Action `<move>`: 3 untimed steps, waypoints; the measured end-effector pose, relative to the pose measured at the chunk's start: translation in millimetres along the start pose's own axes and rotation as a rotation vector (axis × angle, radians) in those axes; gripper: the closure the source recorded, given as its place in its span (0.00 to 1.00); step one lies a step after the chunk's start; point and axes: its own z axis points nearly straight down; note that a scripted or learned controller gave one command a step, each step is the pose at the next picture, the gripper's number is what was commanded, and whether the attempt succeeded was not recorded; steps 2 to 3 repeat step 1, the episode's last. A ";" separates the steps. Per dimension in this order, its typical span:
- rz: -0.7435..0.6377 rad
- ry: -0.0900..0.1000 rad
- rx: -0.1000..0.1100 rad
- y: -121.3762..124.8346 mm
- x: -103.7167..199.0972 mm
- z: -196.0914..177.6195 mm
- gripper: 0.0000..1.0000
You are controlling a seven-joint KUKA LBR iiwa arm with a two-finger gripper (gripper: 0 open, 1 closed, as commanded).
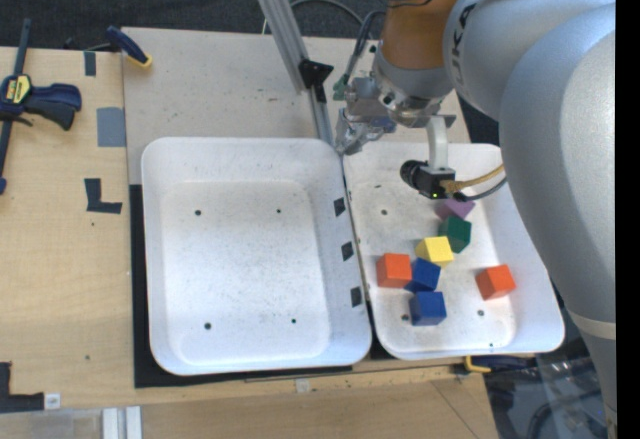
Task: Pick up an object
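I see the gripper (352, 137) at the far edge of the right bin (535, 327), by the divider; can't tell its state. Blocks sit loose in that bin: orange block (394, 269), yellow block (437, 249), two blue, green, purple, and another orange, apart from the gripper.

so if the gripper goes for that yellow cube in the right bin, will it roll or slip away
The yellow cube looks flat-faced and rigid, so it probably won't roll. It seems to touch the green block and a blue cube, so a push would likely nudge them. It looks small and likely light, so it could skid on the smooth bin.
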 end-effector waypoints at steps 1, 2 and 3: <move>0.001 0.000 0.002 -21.4 49.5 2.8 1.00; 0.001 0.000 0.002 -21.4 49.5 2.8 1.00; 0.001 0.000 0.002 -21.4 49.5 2.8 1.00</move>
